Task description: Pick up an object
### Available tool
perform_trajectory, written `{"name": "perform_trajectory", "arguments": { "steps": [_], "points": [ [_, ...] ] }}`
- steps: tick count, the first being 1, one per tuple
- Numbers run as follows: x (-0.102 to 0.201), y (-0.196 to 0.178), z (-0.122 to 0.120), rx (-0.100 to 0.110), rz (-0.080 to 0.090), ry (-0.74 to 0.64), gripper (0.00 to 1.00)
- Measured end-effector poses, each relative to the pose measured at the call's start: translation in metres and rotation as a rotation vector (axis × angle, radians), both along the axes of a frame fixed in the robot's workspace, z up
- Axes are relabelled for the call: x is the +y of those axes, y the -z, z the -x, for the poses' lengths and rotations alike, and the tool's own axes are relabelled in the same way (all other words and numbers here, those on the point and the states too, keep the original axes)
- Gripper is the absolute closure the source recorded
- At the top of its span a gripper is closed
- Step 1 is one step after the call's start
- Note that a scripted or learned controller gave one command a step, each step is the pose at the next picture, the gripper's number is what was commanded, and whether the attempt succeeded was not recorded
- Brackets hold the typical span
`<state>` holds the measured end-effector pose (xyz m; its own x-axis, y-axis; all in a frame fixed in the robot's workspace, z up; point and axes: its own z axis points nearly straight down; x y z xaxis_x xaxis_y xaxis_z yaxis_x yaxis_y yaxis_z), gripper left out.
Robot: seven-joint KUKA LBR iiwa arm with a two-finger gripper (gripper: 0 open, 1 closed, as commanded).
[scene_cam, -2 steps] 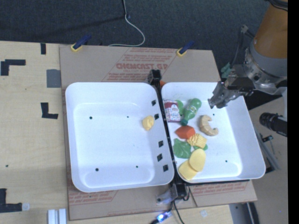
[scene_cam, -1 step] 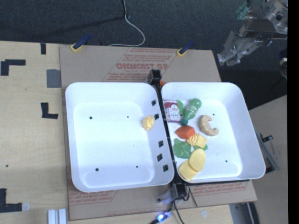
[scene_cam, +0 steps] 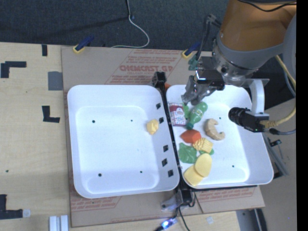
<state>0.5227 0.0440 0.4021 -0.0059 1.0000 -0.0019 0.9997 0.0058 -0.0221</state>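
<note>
From my feed, a small yellow piece [scene_cam: 152, 126] lies alone in the left bin [scene_cam: 86, 129]. In the right bin [scene_cam: 250, 172], my claw [scene_cam: 192, 99] hangs just above the green bottle [scene_cam: 195, 113]; whether it grips anything, I cannot tell.

A robotics lab test bench is shown rather than a home or shop. Two shallow white bins [scene_cam: 115, 143] are set side by side on a printed cardboard sheet [scene_cam: 144, 66], which is held at its far edge by clamps [scene_cam: 83, 44]. The wooden benchtop [scene_cam: 29, 143] on the left is marked with black tape pieces [scene_cam: 48, 114]. A cable [scene_cam: 137, 25] is trailed over dark carpet [scene_cam: 57, 8] at the far side, and plastic toy foods [scene_cam: 195, 143] are gathered in the right bin.
</note>
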Motion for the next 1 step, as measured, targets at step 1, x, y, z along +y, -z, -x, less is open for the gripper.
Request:
{"name": "perform_trajectory", "arguments": {
  "steps": [1],
  "points": [
    [0.0162, 0.0824, 0.037, -0.002, 0.001, 0.004, 1.0]
  ]
}}
